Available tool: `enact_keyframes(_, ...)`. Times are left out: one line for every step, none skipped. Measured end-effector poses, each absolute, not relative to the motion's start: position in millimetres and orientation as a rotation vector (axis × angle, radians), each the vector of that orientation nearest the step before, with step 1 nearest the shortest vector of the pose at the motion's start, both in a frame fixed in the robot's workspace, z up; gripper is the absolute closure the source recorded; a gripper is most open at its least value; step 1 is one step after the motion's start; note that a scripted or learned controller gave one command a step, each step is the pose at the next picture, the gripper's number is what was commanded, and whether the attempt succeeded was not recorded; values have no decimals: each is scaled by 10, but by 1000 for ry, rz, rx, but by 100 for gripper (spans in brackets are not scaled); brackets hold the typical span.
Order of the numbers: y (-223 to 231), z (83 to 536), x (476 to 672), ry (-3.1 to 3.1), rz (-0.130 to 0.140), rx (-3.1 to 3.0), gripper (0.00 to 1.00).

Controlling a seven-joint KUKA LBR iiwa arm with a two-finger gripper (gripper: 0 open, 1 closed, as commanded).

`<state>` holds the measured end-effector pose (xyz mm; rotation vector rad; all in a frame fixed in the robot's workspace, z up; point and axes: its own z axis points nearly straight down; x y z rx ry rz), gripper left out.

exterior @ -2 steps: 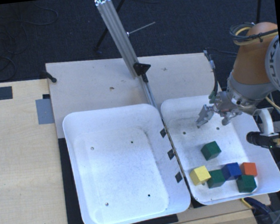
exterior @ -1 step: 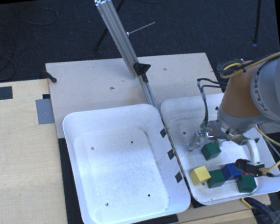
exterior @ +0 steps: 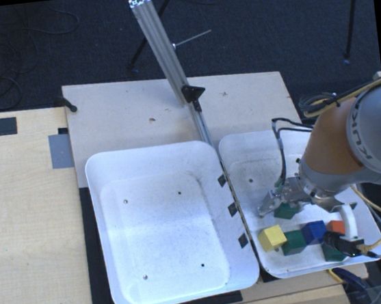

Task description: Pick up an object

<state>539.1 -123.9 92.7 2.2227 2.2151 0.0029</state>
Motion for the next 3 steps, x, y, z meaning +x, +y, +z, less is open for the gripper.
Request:
enact_keyframes(-1249,1023,5390,2211,3,2230,100)
enact_keyframes(-1251,1016,5387,2206,3,2235,0)
enact_keyframes(-1265,1114,5386,2201,2,2239,100)
